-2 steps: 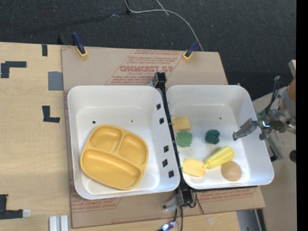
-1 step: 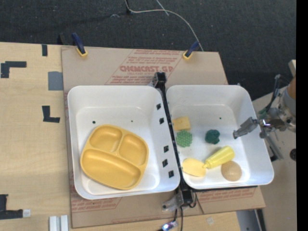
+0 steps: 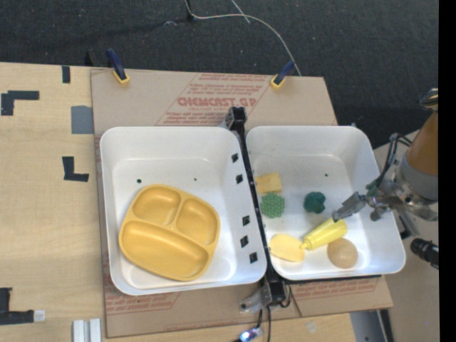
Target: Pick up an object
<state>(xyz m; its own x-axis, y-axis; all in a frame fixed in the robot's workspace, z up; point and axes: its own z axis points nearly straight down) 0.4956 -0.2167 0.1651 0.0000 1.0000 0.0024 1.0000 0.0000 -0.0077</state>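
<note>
While the arm reaches in from the right edge of the frame, its claw hangs over the right side of the right bin, just above the yellow handle of a spatula-like tool. I cannot tell whether the claw is spread or pressed together, and nothing shows pinched in it. That yellow tool lies at a slant in the lower part of the right bin, its flat pale end toward the lower middle of the frame. Just beside its handle end, toward the lower right corner of the bin, sits a tan round ball. A dark green round object rests left of the claw, near the middle of the bin. Farther left, close to the divide between the bins, a lighter green bumpy ball lies just below a pale yellow block. On the left, the left bin holds a yellow divided plate with three compartments. Both bins sit on a brown board clamped at its upper edge to the desk.
</note>
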